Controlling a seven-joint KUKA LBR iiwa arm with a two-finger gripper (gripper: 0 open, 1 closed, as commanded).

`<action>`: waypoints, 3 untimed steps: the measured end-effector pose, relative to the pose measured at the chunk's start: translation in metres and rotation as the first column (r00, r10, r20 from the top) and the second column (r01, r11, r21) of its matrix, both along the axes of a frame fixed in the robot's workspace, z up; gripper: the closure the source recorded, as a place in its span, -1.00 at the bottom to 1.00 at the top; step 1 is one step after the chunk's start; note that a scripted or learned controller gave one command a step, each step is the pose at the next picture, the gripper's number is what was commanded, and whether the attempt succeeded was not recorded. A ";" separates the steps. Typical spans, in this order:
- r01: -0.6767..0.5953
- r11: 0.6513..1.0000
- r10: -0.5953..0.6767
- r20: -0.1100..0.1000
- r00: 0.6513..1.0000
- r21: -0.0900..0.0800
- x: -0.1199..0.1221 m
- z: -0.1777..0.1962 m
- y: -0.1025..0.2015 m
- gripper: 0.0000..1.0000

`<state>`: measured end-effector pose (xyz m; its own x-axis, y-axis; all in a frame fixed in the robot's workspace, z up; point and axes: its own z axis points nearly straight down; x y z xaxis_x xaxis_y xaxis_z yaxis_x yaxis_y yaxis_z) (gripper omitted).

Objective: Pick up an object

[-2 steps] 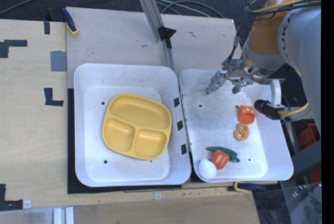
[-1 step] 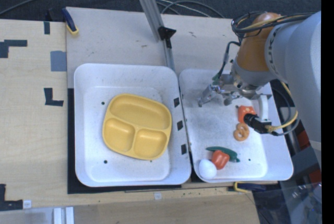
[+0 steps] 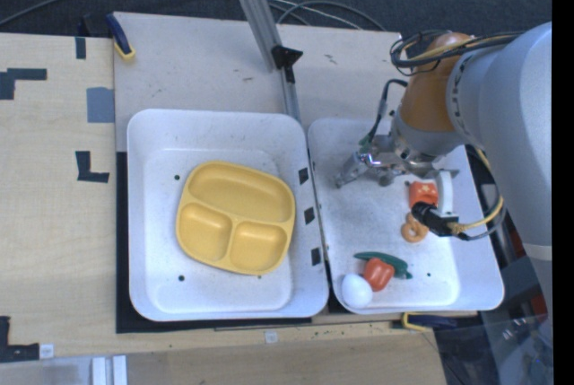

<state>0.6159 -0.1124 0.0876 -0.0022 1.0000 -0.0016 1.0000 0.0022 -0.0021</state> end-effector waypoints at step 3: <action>0.001 1.000 -0.001 0.007 1.000 0.000 0.007 0.124 0.000 1.00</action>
